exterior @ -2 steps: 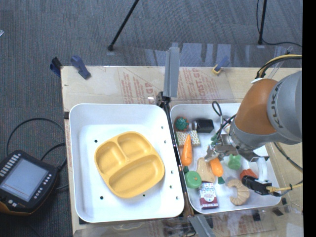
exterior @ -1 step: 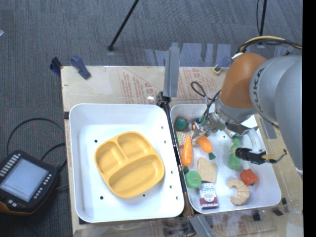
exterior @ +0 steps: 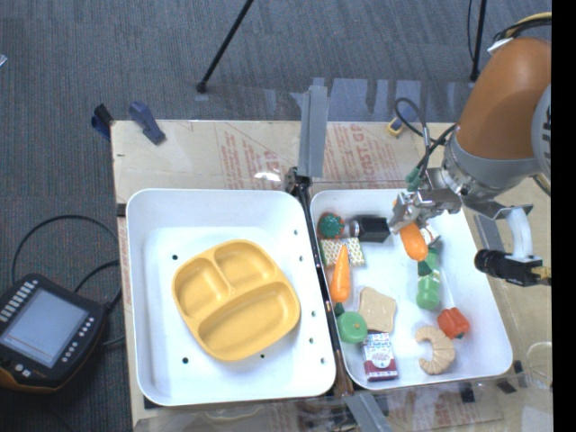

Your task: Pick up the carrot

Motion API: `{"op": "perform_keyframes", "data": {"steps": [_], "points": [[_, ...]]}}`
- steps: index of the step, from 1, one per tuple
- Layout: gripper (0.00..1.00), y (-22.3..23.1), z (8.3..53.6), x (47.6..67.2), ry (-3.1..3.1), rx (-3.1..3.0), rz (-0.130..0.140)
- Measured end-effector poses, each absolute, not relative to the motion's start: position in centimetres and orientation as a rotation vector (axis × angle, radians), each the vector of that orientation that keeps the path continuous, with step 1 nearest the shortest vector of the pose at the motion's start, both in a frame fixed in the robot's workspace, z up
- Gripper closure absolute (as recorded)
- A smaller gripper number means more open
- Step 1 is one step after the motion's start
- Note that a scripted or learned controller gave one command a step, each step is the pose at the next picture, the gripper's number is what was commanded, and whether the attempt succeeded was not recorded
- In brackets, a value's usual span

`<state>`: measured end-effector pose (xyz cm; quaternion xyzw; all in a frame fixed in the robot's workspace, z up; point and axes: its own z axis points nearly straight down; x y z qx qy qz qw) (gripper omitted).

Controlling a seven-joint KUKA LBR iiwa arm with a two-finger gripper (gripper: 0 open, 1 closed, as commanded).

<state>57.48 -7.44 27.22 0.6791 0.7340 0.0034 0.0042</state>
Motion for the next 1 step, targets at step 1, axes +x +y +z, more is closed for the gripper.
{"op": "perform_keyframes", "data": {"steps": [1], "points": [[1.0,-4.77,18.62,59.72,2.2,2.256,-0.013]]}}
